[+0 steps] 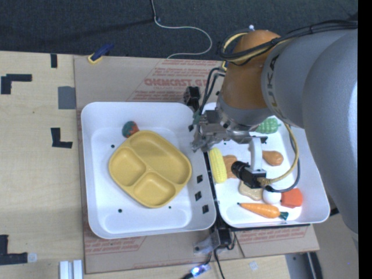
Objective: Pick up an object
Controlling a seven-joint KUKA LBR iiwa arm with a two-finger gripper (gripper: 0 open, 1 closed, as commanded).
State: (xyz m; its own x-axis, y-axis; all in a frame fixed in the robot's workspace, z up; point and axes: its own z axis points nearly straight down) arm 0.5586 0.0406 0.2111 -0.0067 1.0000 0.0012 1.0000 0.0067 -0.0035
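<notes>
Two white bins: left bin [93, 173], right bin [314, 205]. Left has one yellow divided tray [150, 167], one small red-green toy [129, 129]. Right has one corn cob [218, 165], one carrot [261, 210], one egg [271, 196].

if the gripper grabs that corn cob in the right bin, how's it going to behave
The corn looks like a moulded toy, so probably stiff and light. Its rounded, elongated shape suggests it may roll sideways if nudged. Its bumpy surface might help the grip, though a glossy finish could slip.
</notes>
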